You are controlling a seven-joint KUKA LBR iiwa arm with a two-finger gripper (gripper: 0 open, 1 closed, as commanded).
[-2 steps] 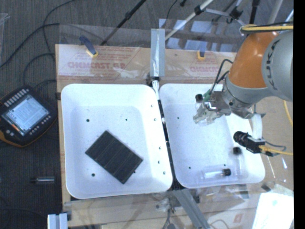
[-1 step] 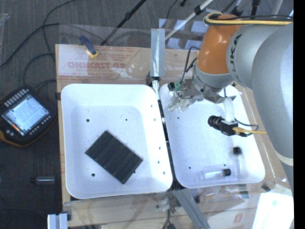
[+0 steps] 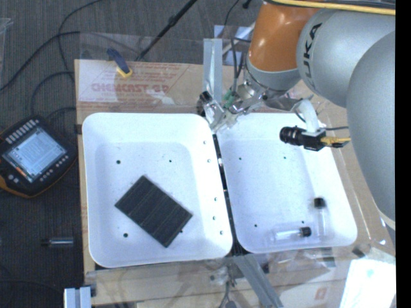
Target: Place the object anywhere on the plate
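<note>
A dark ribbed square plate (image 3: pixel 154 210) lies flat and turned at an angle in the left bin (image 3: pixel 103 140). In the right bin (image 3: pixel 270 165), near its front right corner, lie two clear tubes with black caps: one (image 3: pixel 292 233) lies along the front wall and the other (image 3: pixel 319 215) points away from it. My gripper (image 3: pixel 217 115) hangs over the back end of the divide between the two bins, far from both the tubes and the plate.
The grey arm with its orange band (image 3: pixel 282 24) fills the upper right. A black connector with a yellow cable (image 3: pixel 302 136) juts over the right bin's back right. A teach pendant (image 3: pixel 32 153) lies left of the bench. Cardboard (image 3: pixel 141 88) sits behind the left bin.
</note>
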